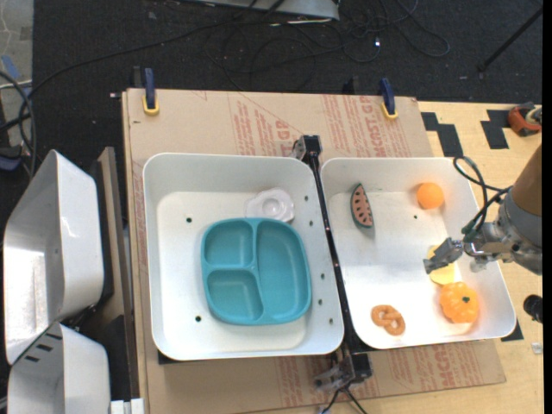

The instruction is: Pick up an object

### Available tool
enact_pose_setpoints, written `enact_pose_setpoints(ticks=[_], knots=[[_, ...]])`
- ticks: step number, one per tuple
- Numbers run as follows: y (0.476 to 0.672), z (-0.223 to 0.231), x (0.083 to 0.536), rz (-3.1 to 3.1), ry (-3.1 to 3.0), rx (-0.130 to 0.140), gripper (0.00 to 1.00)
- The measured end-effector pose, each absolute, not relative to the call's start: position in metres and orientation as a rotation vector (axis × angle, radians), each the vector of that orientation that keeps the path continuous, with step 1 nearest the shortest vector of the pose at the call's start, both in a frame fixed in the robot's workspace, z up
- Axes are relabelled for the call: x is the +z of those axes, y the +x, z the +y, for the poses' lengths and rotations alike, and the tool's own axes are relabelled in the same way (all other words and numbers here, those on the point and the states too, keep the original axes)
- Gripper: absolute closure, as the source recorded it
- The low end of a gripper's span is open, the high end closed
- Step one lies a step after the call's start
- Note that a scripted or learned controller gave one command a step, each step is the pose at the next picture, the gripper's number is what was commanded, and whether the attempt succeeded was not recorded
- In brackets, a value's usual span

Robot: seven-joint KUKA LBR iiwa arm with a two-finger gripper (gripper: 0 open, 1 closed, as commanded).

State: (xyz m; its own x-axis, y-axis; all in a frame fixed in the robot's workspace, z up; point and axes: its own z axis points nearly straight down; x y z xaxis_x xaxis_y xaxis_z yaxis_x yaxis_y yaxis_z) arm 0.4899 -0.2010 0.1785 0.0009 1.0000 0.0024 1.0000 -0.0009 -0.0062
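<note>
A small yellow piece [443, 274], perhaps a lemon wedge, lies on the floor of the right bin [397, 339] near its right wall, and it looks like the object being sought. The tool [448, 254] hangs just above it, at the end of the grey arm [520, 222] reaching in from the right; whether the tool is spread or pressed together cannot be told. Just below the yellow piece sits an orange pumpkin-like toy [459, 303], nearly touching it. Further off in the same bin are a pretzel [389, 319], an orange ball [430, 196] and a watermelon slice [361, 206]. The left bin [164, 257] holds a teal divided plate [256, 271] and a small white lid [272, 204]. To do this well, the tool should probably descend straight, straddle the yellow piece alone, and avoid nudging the pumpkin.
</note>
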Motion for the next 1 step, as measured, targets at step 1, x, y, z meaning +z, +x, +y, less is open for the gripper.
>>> enact_pose_setpoints(ticks=[1], knots=[[0.4958, -0.2015, 0.1315, -2.216, -2.218, 0.004, 0.00]])
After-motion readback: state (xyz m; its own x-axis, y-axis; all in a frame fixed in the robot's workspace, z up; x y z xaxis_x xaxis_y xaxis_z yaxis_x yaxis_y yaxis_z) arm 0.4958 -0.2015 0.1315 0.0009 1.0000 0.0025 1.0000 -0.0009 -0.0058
